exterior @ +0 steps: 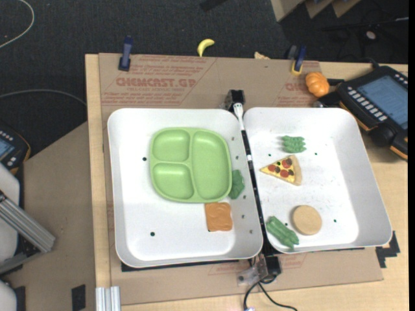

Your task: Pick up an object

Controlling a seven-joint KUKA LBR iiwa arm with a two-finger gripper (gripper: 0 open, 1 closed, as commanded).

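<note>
Cables trail off the bench's near edge, just below the seam where the two white bins meet. Behind them, in the right bin, a green leafy toy lies against the near-left corner, with a round tan biscuit just beside it. Farther back sit a pizza slice and, beyond that, a second green piece, the two close but apart.

Most of the left bin is taken up by a green divided plate, lying flat. An orange-brown slab like toast rests just in front of the plate, and a small green piece is wedged between the plate's right edge and the bin wall.

Neither the arm nor its pincer can be made out over the bins, so how far open it stands, or whether it has anything, I cannot tell. Every toy lies loose on a bin floor.

My judgement is that the pick is at its very start: nothing chosen, nothing approached. The next move calls for settling on a target with open floor around it. The biscuit or pizza slice look easiest; both are low and flat, so the fingers would need to come down straddling the piece, close to the floor. The wedged green piece looks the poorest choice.
</note>
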